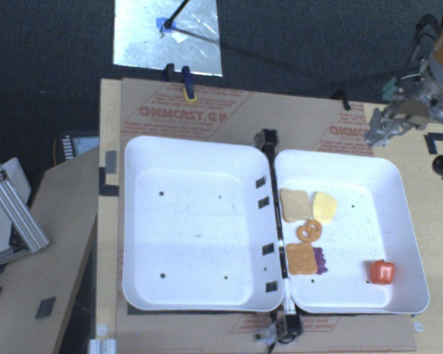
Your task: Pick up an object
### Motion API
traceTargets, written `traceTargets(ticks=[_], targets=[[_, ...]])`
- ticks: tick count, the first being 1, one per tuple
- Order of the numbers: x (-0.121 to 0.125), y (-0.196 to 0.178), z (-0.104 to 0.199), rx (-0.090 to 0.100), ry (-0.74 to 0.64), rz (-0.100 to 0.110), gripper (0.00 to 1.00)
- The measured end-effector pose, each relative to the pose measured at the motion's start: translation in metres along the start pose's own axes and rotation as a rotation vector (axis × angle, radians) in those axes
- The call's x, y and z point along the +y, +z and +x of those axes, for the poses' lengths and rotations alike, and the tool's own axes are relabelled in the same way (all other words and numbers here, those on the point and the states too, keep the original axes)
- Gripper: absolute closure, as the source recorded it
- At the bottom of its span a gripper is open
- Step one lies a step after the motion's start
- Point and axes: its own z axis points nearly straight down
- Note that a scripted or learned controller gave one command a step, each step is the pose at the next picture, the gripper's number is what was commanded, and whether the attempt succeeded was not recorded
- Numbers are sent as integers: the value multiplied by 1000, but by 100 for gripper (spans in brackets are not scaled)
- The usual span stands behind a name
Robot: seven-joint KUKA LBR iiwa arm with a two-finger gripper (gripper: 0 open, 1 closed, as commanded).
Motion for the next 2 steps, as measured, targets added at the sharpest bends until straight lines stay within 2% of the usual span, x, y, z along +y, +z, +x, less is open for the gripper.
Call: traceTargets(ticks=[1, 2], targets=[[-75, -132, -33, -3, 8, -9, 100], [-120, -117, 42, 2, -5, 4, 100]])
